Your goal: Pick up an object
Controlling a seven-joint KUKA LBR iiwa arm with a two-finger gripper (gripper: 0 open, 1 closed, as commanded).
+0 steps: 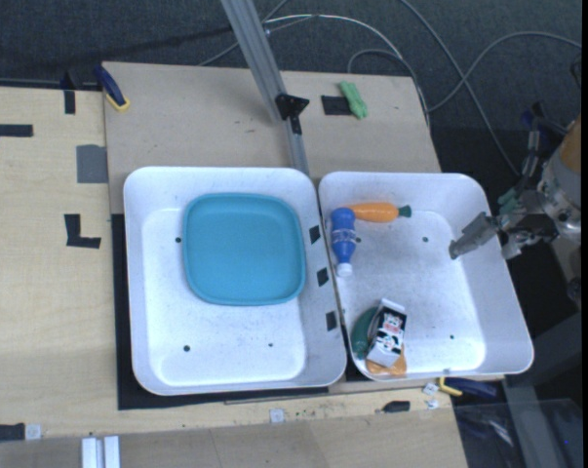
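Arm is sitting at 3 o'clock of the view, reaching in from the right. Tool (484,234) is hanging over the right rim of the right bin (503,305), at about that bin's 3 o'clock. One grey finger (469,236) is pointing down-left toward the bin floor; second finger is reading as a dark blur behind it. Nothing is showing between them. Can't tell whether the tool is open or closed.

Candidate objects, all lying in the right bin:
- blue bottle (343,234), at the bin's 10 o'clock, lying along the left wall, white cap pointing toward 6 o'clock.
- orange carrot toy (378,213), at the bin's 11 o'clock, lying crosswise, green tip pointing toward 3 o'clock, near end touching or just beside the bottle's top.
- small carton (389,337) with black-and-white print, at the bin's 7 o'clock, resting against the front-left corner, with a dark green item (360,332) just beside it at 9 o'clock.

All are sitting well apart from the tool.

Left bin (147,261) is carrying a teal square plate (244,249), roughly centred, slightly toward 12 o'clock.

Both bins are sitting side by side on the table (196,115), rims touching.
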